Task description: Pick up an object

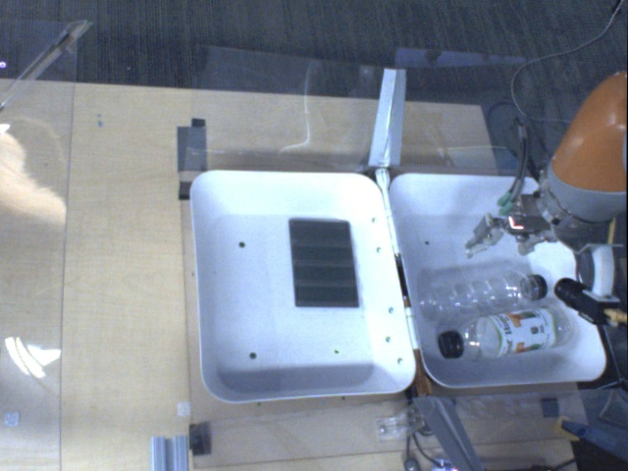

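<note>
A labelled clear bottle (pixel 505 333) is lying nearest in the right bin (pixel 432 214), a second clear bottle (pixel 483 290) resting just behind it; the pincer (pixel 500 228) is hovering above them, and I cannot tell its state; a dark ridged block (pixel 323 262) is sitting in the left bin (pixel 235 204)

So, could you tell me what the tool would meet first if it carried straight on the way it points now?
Probably the clear plastic bottle just below the tool in the right bin, though depth is hard to judge from this view.
</note>
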Available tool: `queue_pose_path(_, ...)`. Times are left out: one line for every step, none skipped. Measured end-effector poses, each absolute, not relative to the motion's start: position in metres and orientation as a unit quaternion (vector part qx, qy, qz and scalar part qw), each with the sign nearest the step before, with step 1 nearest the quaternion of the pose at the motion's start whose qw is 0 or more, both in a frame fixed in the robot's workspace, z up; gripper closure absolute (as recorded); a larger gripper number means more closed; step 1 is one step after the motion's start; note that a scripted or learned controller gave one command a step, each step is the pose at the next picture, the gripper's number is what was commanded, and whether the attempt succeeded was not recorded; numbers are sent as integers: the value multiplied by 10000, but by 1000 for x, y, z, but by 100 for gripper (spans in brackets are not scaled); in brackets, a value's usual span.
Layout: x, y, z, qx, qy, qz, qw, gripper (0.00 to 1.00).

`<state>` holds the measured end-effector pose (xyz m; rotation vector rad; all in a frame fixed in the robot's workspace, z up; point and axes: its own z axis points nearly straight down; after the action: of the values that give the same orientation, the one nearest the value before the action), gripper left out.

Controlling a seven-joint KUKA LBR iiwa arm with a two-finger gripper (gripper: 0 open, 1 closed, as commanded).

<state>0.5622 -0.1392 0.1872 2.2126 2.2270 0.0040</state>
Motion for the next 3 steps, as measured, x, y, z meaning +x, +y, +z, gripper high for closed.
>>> queue_pose_path(564,-138,198,7033,7109,32,32,100)
queue_pose_path(564,-138,198,7033,7108,31,32,0)
queue_pose_path(528,-184,98,6546,7560,20,37,0)
